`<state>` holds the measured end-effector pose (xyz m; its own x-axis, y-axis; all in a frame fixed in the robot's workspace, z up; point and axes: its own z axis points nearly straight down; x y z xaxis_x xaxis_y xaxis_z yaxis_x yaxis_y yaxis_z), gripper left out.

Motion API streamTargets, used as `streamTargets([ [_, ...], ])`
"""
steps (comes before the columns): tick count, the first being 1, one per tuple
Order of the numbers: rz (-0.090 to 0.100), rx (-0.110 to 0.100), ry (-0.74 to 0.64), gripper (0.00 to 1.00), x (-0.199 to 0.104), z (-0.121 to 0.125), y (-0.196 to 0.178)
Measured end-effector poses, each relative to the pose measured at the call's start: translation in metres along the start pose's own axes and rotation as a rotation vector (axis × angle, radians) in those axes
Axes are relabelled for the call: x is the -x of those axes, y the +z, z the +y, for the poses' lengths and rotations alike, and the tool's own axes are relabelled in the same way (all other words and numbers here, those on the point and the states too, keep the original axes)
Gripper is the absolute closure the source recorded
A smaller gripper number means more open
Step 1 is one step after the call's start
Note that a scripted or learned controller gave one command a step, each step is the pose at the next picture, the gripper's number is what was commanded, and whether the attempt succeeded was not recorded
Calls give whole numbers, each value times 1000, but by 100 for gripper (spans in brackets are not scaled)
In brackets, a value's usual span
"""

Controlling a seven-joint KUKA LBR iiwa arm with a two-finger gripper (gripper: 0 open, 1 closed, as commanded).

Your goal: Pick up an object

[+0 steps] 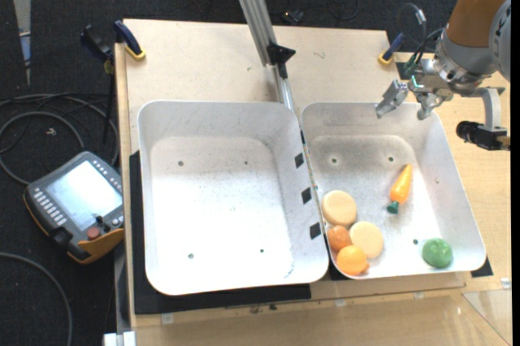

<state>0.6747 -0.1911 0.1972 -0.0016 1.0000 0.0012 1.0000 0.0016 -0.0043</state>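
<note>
Metal gripper [409,103] spread open, holding nothing, above right bin [455,174]; tapered orange carrot [400,183] below.

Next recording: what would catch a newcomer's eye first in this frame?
Probably the bright toy food bunched in the right bin: a carrot near the middle, two pale rounds with orange pieces at the near-left corner, and a green ball at the near right. Next comes the grey-and-orange arm at the upper right, its gripper open above that bin's far edge with nothing between the jaws. The left bin sits alongside.
</note>
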Motion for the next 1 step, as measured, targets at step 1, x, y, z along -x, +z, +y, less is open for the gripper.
streamTargets([
  [1,-2,4,-2,0,0,1,-3],
])
